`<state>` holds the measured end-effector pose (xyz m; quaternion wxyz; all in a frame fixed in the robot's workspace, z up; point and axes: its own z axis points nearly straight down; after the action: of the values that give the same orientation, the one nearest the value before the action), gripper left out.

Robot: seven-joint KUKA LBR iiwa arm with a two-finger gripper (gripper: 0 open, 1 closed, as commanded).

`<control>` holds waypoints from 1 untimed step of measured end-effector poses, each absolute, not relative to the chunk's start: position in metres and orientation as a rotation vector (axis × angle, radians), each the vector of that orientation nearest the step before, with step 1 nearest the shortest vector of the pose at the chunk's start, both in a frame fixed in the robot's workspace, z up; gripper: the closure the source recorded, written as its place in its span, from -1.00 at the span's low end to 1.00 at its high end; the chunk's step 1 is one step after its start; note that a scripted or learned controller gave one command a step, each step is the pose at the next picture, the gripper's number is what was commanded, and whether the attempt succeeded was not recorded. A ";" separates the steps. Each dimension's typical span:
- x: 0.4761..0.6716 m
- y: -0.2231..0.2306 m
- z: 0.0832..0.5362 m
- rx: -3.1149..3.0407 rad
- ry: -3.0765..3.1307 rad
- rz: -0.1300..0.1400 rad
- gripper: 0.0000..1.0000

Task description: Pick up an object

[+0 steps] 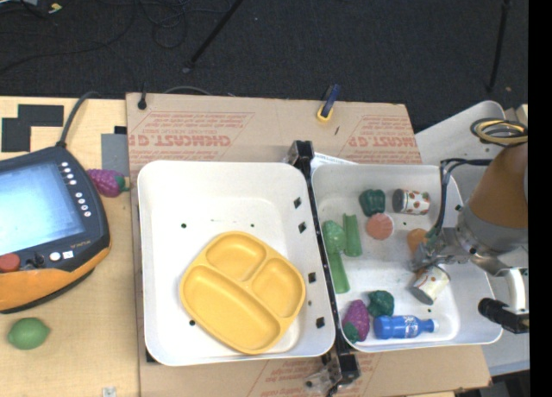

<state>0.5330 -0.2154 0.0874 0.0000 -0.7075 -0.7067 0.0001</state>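
My gripper (pixel 428 259) is low over the right bin (pixel 457 324), near its right side, below the grey wrist and orange band (pixel 504 186). A small white can (pixel 430 284) lies tilted right under it, touching or nearly touching. An orange piece (pixel 417 236) sits just above-left of the gripper. Also in this bin are a peach ball (pixel 379 227), a dark green pepper (pixel 373 201), a red-and-white can (pixel 415 201), green cucumbers (pixel 352 235), purple grapes (pixel 356 318), a dark green vegetable (pixel 381 303) and a blue bottle (pixel 404 327).
The left bin (pixel 172 188) holds a yellow divided plate (pixel 243 290). On the bench at left lie a teach pendant (pixel 43 214), a green lime (pixel 28 333) and a purple grape bunch (pixel 105 181). A black divider (pixel 312 240) runs between the bins.
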 end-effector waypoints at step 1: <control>0.531 -0.217 0.098 -2.227 -2.212 0.000 1.00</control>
<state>0.5305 -0.2169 0.0981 0.0013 -0.7095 -0.7047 0.0001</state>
